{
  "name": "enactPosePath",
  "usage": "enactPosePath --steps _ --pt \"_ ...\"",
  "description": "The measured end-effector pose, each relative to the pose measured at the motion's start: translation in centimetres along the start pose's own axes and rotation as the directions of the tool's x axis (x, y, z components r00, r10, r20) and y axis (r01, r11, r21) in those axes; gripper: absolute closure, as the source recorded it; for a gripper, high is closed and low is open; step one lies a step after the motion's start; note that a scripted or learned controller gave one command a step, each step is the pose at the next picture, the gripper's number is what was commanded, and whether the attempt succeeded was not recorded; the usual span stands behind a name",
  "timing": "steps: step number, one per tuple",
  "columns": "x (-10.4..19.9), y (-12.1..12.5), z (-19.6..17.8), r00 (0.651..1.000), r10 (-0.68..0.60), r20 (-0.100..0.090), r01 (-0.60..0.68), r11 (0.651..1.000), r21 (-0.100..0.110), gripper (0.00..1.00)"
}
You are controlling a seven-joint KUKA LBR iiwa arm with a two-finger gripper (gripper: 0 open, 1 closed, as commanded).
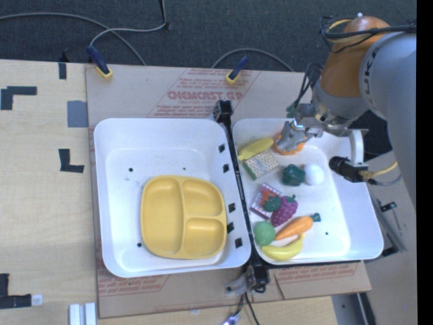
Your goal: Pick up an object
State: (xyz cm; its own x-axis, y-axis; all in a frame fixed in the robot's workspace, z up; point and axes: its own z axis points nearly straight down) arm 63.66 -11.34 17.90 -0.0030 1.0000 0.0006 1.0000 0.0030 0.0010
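Note:
The right bin (352,232) holds several toy foods. A yellow piece (252,147) and a pale netted piece (265,162) lie near its back left. A dark green item (293,175) and a white ball (314,175) sit in the middle. Further forward are a red strawberry pack (268,200), purple grapes (284,210), a carrot (295,227), a green round fruit (264,233) and a banana (283,250). My gripper (292,139) hangs low over the bin's back, just right of the yellow piece, with a small orange thing (281,141) at its tip.
The left bin (115,147) holds a yellow divided plate (183,217). A black divider (230,161) runs between the bins. The arm's grey and orange body (358,53) covers the back right corner. Cables and clamps lie behind the bins.

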Motion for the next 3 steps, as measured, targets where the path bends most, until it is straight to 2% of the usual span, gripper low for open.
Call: enactPosePath --steps 1,2,3 --pt "-0.9 1.0 7.8 1.000 0.001 0.004 -0.001 1.000 -0.011 1.00" --pt "-0.9 0.8 8.1 1.000 0.002 0.003 -0.002 1.000 -0.004 0.00" --pt "-2.5 3.0 9.1 1.000 0.004 -0.017 -0.004 1.000 0.026 0.00"
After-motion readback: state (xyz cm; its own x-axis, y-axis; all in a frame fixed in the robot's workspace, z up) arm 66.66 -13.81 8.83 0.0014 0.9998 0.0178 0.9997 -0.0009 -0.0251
